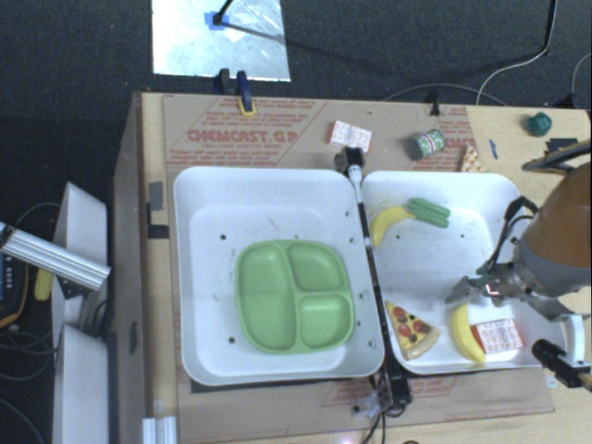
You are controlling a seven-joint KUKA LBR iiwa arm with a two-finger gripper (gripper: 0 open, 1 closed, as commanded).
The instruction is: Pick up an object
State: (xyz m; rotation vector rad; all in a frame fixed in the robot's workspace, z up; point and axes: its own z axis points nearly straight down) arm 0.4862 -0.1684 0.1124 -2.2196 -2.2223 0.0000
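Hand [488, 289] just above banana [465, 332] — red-white packet [498, 337] beside

Yellow banana [466, 332] flat in right bin [435, 257]

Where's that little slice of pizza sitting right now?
The pizza slice lies in the right bin, at its front-left corner beside the divider, just left of a banana.

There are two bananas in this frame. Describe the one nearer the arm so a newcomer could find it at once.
Start at the right bin and go to its near edge. The banana lies there, between a pizza slice and a red-and-white packet. The other banana sits at the far side beside a green thing.
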